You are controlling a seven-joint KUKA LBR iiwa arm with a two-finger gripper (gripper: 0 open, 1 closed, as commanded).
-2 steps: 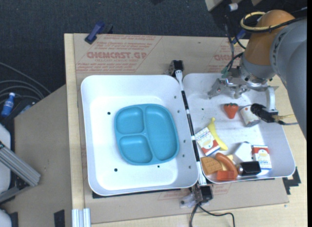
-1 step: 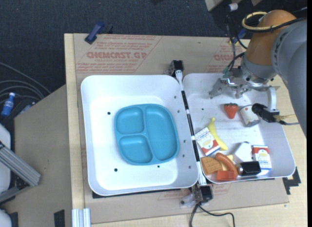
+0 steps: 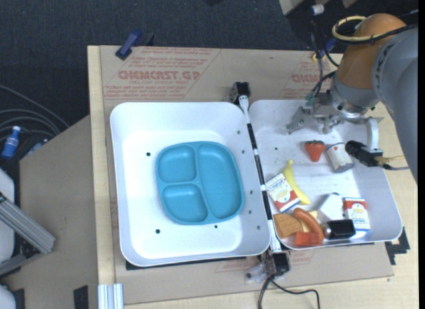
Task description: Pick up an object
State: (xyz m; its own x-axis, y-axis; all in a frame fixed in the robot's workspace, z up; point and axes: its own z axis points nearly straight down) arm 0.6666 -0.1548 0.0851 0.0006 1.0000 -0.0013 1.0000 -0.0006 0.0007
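My gripper (image 3: 312, 121) hangs over the far part of the right bin (image 3: 382, 181), its fingers spread open with nothing between them. Just in front of it lies a small red strawberry-like thing (image 3: 315, 149), beside a pale short cylinder (image 3: 339, 157). Nearer the front lie a yellow banana (image 3: 296, 185), a small red-and-white box (image 3: 284, 195), a tan cracker (image 3: 285, 224), a sausage (image 3: 309, 219), a black block (image 3: 340, 229) and a small carton (image 3: 358, 212).
The left bin (image 3: 129, 168) holds a blue divided plate (image 3: 198, 182). A black-edged divider (image 3: 255, 161) runs between the bins. A blue clip (image 3: 128, 45) lies at the bench's far left corner. My arm (image 3: 372, 48) fills the upper right.
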